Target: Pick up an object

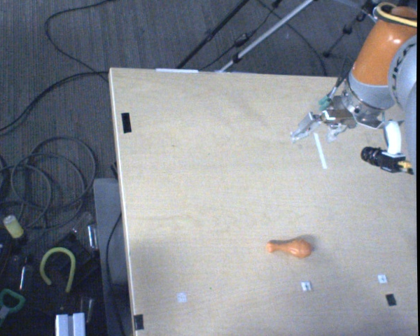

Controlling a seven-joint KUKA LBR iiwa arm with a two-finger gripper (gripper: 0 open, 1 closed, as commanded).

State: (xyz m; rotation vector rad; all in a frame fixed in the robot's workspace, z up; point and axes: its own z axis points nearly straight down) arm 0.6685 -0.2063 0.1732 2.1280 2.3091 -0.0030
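Note:
An orange, pear-shaped object (pixel 291 248) lies on the pale wooden board (pixel 210 187), toward the lower right. My gripper (pixel 315 136) hangs over the board's upper right, far above the orange object in the picture. Its two metal fingers (pixel 302 129) stand spread apart, so it is open. A thin white stick (pixel 320 151) slants down from between the fingertips. I cannot tell whether the stick rests on the board or touches the fingers.
A black tag (pixel 126 122) sits near the board's left edge. Small white markers (pixel 306 285) and a black one (pixel 390 299) dot the lower right. Cables (pixel 35 180) and tools lie on the floor left of the board.

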